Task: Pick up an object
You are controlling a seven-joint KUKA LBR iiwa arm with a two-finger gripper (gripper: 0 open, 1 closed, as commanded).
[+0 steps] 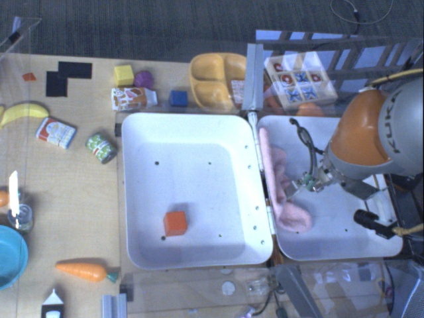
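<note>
Right bin [344, 244], centre-right of frame: pink plush toy [281, 191] lying along the left wall, long axis running top to bottom of the frame, fatter end lowest. Pincer [306, 183] just right of the toy's middle, near or perhaps touching its edge. Cannot tell how the pincer is set, nor whether anything is gripped. Orange block [175, 222] well apart, lower left of the left bin [192, 131]. Plush toy judged the nearer target.

Blue bowl [10, 260] cut by edge
</note>
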